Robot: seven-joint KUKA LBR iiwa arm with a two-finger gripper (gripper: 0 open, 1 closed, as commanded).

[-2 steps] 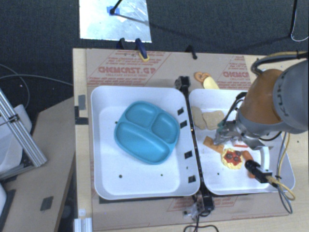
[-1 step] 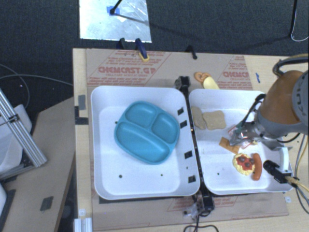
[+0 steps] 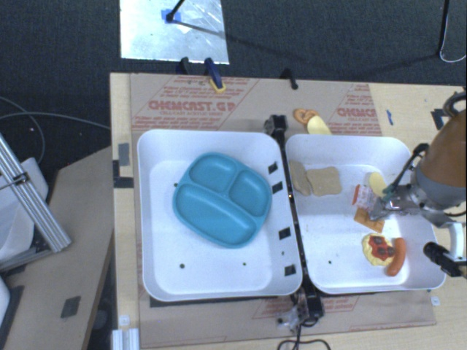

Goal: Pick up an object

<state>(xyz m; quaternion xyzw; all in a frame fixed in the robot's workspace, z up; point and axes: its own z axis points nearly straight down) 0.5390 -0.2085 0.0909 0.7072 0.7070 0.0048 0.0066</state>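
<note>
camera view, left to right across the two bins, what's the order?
Blue divided plate in the left bin → tan bread slices in the right bin → orange packet → gripper → egg-and-sausage toy.

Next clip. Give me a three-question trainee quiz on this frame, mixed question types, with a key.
1. True or false: the blue divided plate lies in the left bin.
2. Multiple choice: the gripper is nearest to which item in the right bin?
A. the tan bread slices
B. the orange and white packet
C. the fried egg toy
3. Fill in: next to the fried egg toy, toward the bin's right wall, lies an orange ____.

Key
1. True.
2. B. The gripper is right over the packet; whether it grips it cannot be told.
3. Sausage.
</note>
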